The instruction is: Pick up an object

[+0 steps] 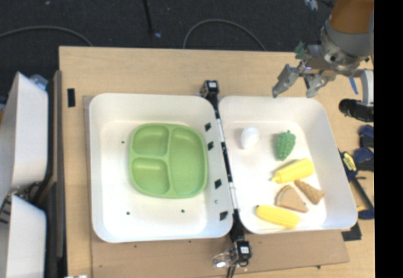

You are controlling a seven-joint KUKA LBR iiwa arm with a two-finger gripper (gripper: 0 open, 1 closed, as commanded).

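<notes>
My jaws (296,84) hang at the upper right of the frame, over the far rim of the right bin (334,144), spread apart and grasping nothing. My grey wrist and orange band rise behind them toward the top right corner.

The right bin holds six items. A white egg-shaped piece (249,137) lies at upper left of that bin. A green grape bunch (285,144) sits just to its right. Below the grapes lies a yellow corn cob (293,171), tilted. Two tan wedges (298,196) rest below it, touching one another. A second yellow piece (277,215) lies near the bin's lower rim, just beside the wedges.

The left bin (107,207) carries a green divided plate (169,160) with three compartments, set flat near its centre.

Both bins rest side by side on the wooden counter (145,63), joined by black clips along their shared edge.
</notes>
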